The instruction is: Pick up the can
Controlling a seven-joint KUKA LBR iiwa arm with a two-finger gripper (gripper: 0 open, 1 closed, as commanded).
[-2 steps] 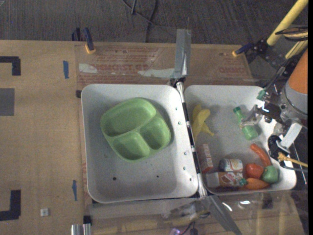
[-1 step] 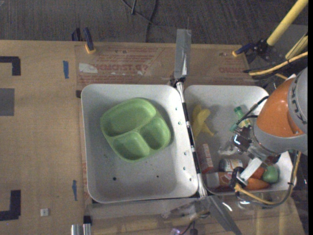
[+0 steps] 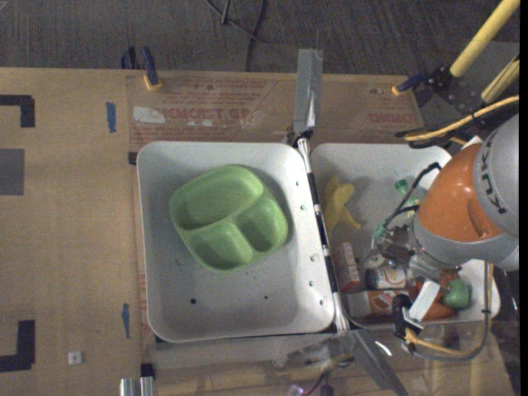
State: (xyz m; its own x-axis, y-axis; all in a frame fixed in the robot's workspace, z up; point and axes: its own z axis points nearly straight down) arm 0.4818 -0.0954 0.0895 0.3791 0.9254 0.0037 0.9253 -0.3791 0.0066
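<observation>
Now the gripper (image 3: 394, 258) hangs low in the right bin (image 3: 371, 159). The can (image 3: 346, 266) lies just left of it, lengthwise along the bin's wall. Whether the gripper is closed, I cannot tell.

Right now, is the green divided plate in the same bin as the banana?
No. The green divided plate lies in the left bin; the banana lies in the right bin.

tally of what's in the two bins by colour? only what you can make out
Green: 2, the divided plate in the left bin, and a small green piece low in the right bin
Yellow: 1, the banana
Red-labelled: 2, the can and a packet lying beside it
Total: 5. The arm hides more of the right bin.
</observation>
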